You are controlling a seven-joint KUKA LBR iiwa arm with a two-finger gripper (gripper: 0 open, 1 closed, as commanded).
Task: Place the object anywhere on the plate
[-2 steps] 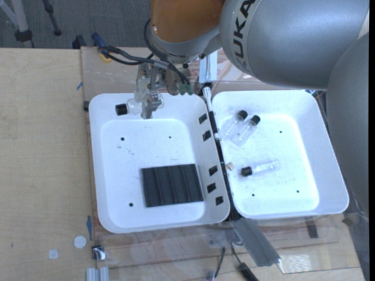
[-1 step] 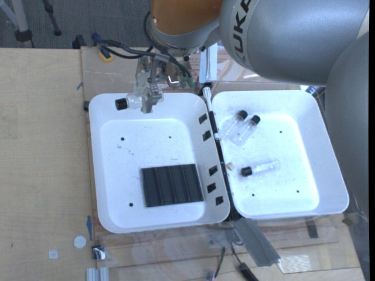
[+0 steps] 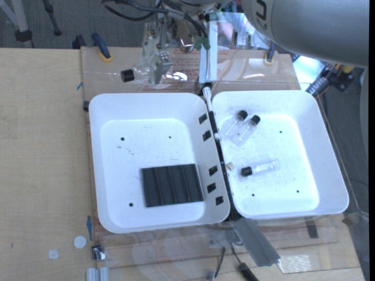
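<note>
A black ribbed plate (image 3: 171,184) lies flat in the front part of the left bin (image 3: 105,113). My gripper (image 3: 159,69) hangs above the back rim of that bin, well behind the plate. A clear vial with a black cap (image 3: 132,74) lies sideways between its fingers, cap pointing left, and the gripper is shut on it. Three more clear vials with black caps rest in the right bin (image 3: 328,157): two side by side (image 3: 245,123) near the back left, one (image 3: 259,168) nearer the middle.
The raised divider (image 3: 212,157) with black clips separates the two bins. Cables and a clear sheet (image 3: 234,69) lie behind the bins. Clamps (image 3: 104,50) sit at the bench's back edge, and small parts (image 3: 79,242) lie on the wooden bench front left.
</note>
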